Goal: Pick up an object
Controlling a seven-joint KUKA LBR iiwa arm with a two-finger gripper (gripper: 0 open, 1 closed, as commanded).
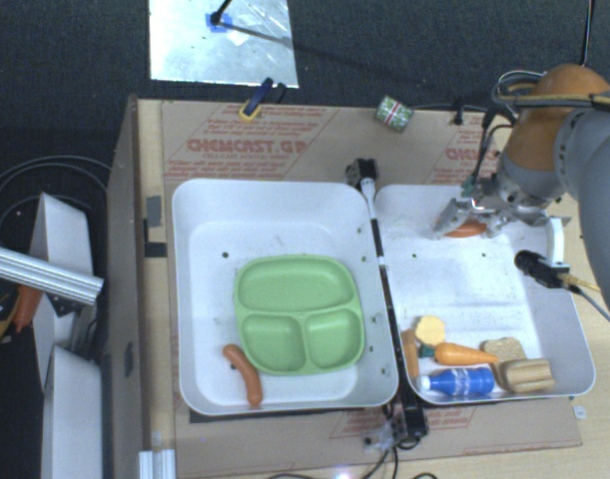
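My gripper (471, 220) is low over the far end of the right bin (484, 287). A small orange thing (467, 232) lies right under it, partly covered by it. At that bin's near end lie a yellow round piece (430, 329), a carrot (464, 353), a blue bottle (462, 381), a bread slice (504, 348) and a tan block (527, 374). The left bin (210, 257) holds a green divided plate (300, 312) and, at its near left corner, a brown sausage (245, 372).
A divider rail (380, 267) runs between the two bins. On the cardboard behind them sit a small green-and-white roll (393, 113) and a blue and yellow clip (260, 98). A shiny sheet (225, 28) lies farther back.
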